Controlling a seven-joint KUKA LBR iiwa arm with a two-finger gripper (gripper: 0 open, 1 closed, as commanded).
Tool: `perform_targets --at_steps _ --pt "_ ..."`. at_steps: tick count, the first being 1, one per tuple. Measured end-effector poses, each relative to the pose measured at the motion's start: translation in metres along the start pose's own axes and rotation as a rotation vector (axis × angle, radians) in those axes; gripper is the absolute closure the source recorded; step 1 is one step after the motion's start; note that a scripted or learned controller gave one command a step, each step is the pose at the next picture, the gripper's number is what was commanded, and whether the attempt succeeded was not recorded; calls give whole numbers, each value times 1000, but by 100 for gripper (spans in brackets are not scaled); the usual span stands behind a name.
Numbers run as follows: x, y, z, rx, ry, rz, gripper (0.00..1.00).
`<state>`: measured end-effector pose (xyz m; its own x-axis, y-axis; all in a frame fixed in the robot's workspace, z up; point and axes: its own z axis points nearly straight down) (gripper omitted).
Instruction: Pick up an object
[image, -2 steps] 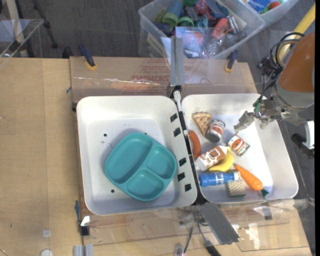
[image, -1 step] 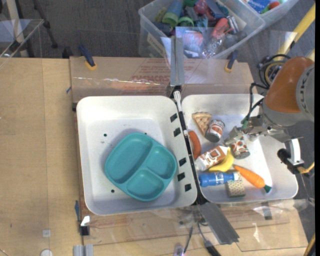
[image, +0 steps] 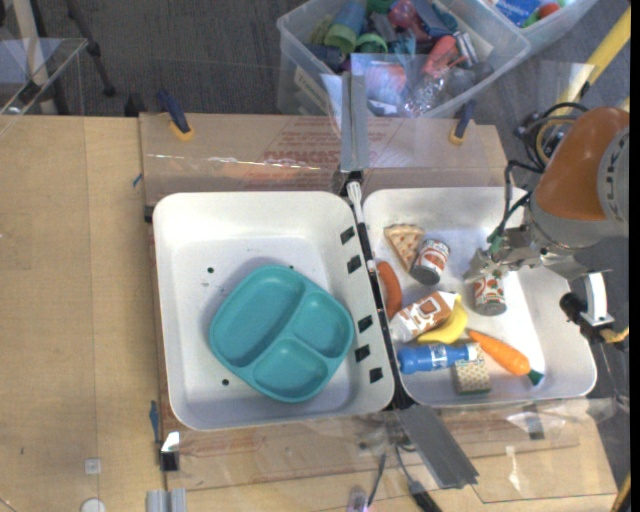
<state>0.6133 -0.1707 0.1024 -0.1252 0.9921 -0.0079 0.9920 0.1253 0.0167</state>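
Two white bins sat side by side on the wooden worktop (image: 70, 300). The left bin (image: 180, 250) held a teal divided plate (image: 281, 331), lying flat near its middle.

The right bin (image: 570, 375) held all the small items. A pizza slice toy (image: 404, 243) lay near the back, with a small red-and-white can (image: 430, 260) just beside it on the right. An orange-red sausage (image: 390, 287) lay along the divider between the bins. A small carton (image: 424, 313) touched a banana (image: 450, 325). In front of those lay a blue bottle (image: 436, 357) on its side, a sponge block (image: 471, 375) near its cap end, and a carrot (image: 503, 354) slanting toward the front right corner.

The arm (image: 585, 180) came in from the right, orange band visible. The hand (image: 489, 268) was low in the right bin, directly over a second small can (image: 489, 292). The can appeared to touch or sit just under the hand; I couldn't tell whether it was between the fingers, nor whether they were spread or closed.

Behind the bins stood a clear tub of mixed toys (image: 400, 45).
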Motion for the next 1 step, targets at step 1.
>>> perform_targets --at_steps 1 --pt "87 20 -83 16 8 -33 100"
